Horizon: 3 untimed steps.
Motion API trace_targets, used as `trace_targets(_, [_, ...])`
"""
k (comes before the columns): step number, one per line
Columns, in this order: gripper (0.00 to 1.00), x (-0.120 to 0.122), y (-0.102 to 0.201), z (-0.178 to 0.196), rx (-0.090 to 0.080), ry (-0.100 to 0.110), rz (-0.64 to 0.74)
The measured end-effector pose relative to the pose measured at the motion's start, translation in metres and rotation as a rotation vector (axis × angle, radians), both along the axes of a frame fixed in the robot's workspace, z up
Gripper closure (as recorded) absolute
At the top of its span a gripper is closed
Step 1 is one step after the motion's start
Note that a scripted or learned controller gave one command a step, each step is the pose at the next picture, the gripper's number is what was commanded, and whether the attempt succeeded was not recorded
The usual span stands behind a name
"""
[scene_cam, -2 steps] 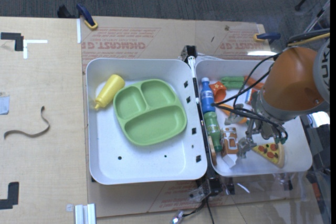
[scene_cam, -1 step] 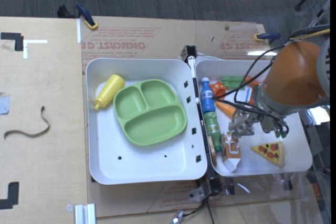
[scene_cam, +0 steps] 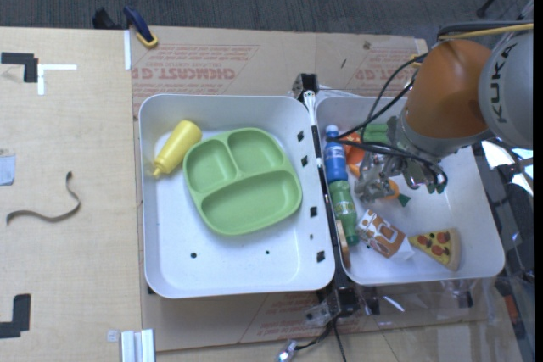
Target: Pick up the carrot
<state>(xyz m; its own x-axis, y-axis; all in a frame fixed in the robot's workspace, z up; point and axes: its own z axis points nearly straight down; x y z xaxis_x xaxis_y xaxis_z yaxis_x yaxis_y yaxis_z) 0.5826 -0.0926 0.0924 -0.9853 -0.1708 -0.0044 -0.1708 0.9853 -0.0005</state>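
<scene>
The carrot [scene_cam: 389, 192] is an orange piece lying in the right bin [scene_cam: 475, 258], with a small green tip at its right end. Most of it is hidden under my gripper [scene_cam: 381, 176], which hangs low right over it, below the orange wrist band. More orange [scene_cam: 355, 155] shows just left of the gripper, and I cannot tell whether it belongs to the same carrot. From this view I cannot see whether anything is held.
In the right bin, a blue-labelled bottle [scene_cam: 334, 160] and a green bottle [scene_cam: 342, 209] lie along the left wall. A snack box [scene_cam: 381, 236] and a pizza slice [scene_cam: 438, 246] lie near the front. The left bin [scene_cam: 229, 267] holds a green divided plate [scene_cam: 243, 180] and a yellow bottle [scene_cam: 176, 146].
</scene>
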Motion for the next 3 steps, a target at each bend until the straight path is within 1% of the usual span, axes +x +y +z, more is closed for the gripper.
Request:
trace_targets(1, [0.00, 0.000, 0.000, 0.000, 0.000, 0.000, 0.001])
trace_targets(2, [1.00, 0.002, 0.000, 0.011, -0.001, -0.007, 0.002])
trace_targets(3, [0.00, 0.002, 0.001, 0.011, -0.001, -0.007, 0.002])
